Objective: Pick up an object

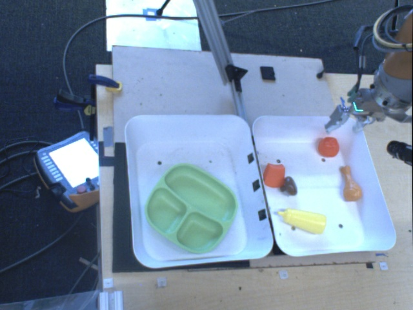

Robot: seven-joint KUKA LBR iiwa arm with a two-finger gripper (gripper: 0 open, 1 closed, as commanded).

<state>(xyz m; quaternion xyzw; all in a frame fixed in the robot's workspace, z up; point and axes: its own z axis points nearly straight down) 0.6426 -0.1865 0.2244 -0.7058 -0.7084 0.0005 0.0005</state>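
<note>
1. The red cup (328,146) sits in the right bin (377,237), near its far edge, just below and a little left of the tool (347,117).
2. It is the nearest object; orange cup (274,175), bottle (304,220) and orange piece (350,185) lie farther off.
3. The tool hovers at the bin's far rim with fingers spread, grasping nothing.

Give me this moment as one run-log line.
phase: approach | gripper: open, above right bin's far edge, holding nothing | nearest: red cup | left bin: green plate
</note>
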